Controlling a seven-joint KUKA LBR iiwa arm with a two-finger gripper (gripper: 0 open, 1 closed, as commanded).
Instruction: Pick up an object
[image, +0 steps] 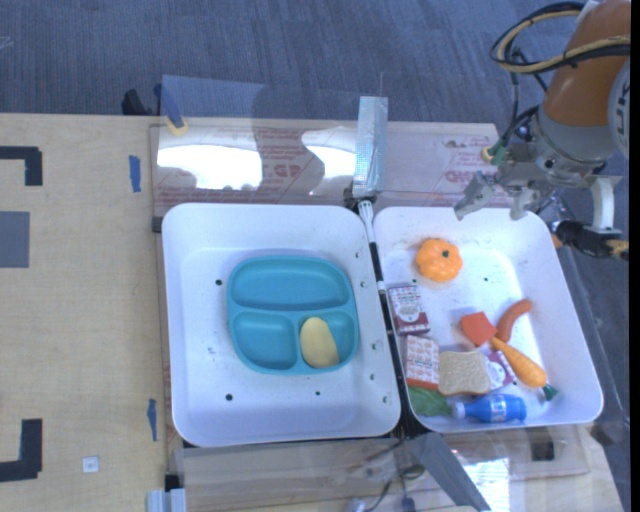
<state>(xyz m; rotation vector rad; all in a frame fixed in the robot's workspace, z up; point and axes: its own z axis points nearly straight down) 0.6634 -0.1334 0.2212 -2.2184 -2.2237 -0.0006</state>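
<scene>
My gripper (493, 207) hangs over the far rim of the right bin (578, 330), open, with nothing between its fingers. It is beyond and to the right of a small orange pumpkin (438, 259). Nearer the front lie a brown packet (406, 307), a red block (477, 328), a sausage (513, 317), a carrot (520, 363), a bread slice (464, 372), a red-and-white packet (421, 357), a blue bottle (490, 408) and something green (428, 402).
The left bin (190, 300) holds a teal divided plate (285, 290) with a yellow oval item (319, 342) in its front right compartment. A grey upright post (371, 140) stands behind the seam between the bins.
</scene>
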